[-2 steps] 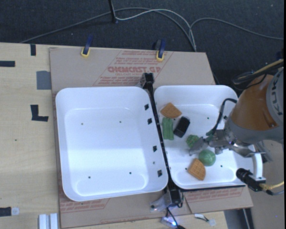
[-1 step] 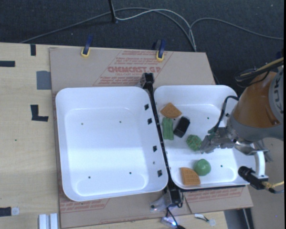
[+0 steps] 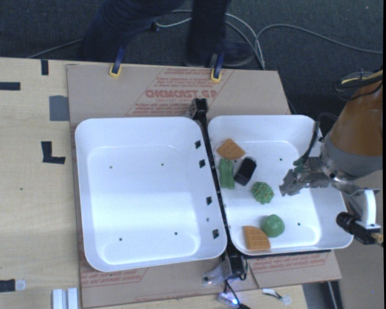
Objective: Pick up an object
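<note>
Camera view, near first: I see an orange wedge (image 3: 256, 238) and green ball (image 3: 273, 225) in the right bin (image 3: 308, 126); farther, my gripper (image 3: 290, 187) beside a green lump (image 3: 262, 192), grasp unclear.

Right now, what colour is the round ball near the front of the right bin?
Green. The ball shows best in the camera view, beside an orange wedge.

Five objects in right bin (image 3: 289, 126); left bin (image 3: 89, 140) beside.
</note>
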Robot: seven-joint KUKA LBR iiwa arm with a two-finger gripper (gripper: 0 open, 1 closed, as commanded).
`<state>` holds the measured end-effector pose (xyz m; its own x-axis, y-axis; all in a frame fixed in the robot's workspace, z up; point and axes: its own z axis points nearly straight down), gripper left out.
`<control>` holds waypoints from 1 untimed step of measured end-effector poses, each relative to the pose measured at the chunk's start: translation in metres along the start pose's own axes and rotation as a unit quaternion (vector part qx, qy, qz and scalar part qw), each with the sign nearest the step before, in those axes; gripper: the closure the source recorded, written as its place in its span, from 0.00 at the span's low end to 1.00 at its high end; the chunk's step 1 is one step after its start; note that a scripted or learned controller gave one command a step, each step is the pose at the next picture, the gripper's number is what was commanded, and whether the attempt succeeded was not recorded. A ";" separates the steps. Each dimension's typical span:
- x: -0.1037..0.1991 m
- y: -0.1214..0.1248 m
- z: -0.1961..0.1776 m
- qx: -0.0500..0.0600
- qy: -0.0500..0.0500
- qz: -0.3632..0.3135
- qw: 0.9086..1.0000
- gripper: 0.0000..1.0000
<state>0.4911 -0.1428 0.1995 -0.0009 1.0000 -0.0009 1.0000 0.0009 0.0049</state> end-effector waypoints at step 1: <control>0.000 0.001 -0.051 0.001 0.000 0.000 1.000 1.00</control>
<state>0.4915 -0.1427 0.2505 -0.0006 1.0000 -0.0006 1.0000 0.0006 0.0033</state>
